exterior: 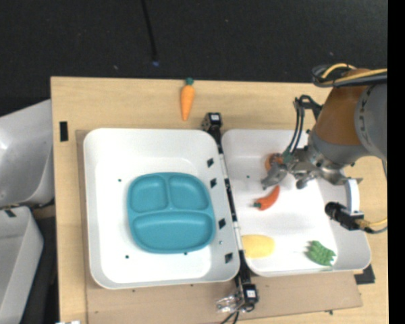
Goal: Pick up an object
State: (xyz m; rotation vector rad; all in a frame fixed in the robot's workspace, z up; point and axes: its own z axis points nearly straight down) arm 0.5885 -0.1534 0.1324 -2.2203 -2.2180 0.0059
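In the right bin (256,147) lie a red-orange chili-like piece (268,198), a yellow lemon-like piece (258,246) near the front left corner, and a green leafy piece (320,252) at the front right. My gripper (281,175) hangs over the bin's middle, just above and to the right of the red piece. Its dark fingers (272,177) stand apart with nothing between them. A small orange-brown thing (275,160) lies right behind the fingers, partly hidden.
The left bin (101,154) holds a blue divided plate (170,212). An orange carrot (187,99) lies on the bench behind the bins. Black clips (212,121) sit along the seam between the bins. The arm's cables (300,123) hang over the right bin's back.
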